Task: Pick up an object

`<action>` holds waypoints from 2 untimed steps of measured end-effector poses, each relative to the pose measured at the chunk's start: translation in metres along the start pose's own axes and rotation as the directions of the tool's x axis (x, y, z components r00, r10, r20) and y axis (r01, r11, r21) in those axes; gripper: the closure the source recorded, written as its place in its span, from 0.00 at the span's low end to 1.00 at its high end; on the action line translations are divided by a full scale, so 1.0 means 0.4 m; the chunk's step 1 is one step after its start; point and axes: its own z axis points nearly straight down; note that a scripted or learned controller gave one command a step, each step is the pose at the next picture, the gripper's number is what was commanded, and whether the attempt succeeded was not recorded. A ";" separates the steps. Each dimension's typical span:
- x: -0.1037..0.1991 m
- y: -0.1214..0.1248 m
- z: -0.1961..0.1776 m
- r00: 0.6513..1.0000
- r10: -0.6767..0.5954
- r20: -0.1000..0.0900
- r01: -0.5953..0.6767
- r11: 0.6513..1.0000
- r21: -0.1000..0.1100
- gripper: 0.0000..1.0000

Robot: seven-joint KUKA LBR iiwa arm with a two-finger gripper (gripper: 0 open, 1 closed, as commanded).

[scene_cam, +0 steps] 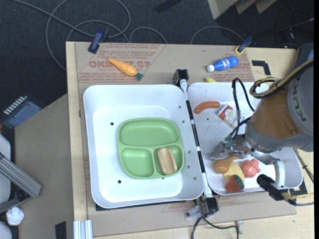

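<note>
Camera view: orange fruit (223,165) just below jaws.

Toy foods are being kept in the right bin (294,180) — an orange piece (223,165), a yellow wedge (233,171), a strawberry (234,183) — with a sausage (206,106) lying apart.

tray (149,133) in left bin (99,133); bread roll (167,161) in tray's right compartment; sausage (206,106) in right bin (209,91)

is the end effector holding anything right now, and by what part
Cannot be told. The end effector sits low in the right bin, just above an orange item, but no grip is visible.
</note>
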 end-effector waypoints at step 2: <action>-0.054 0.328 -0.003 1.000 -0.001 0.003 0.001 1.000 -0.004 0.00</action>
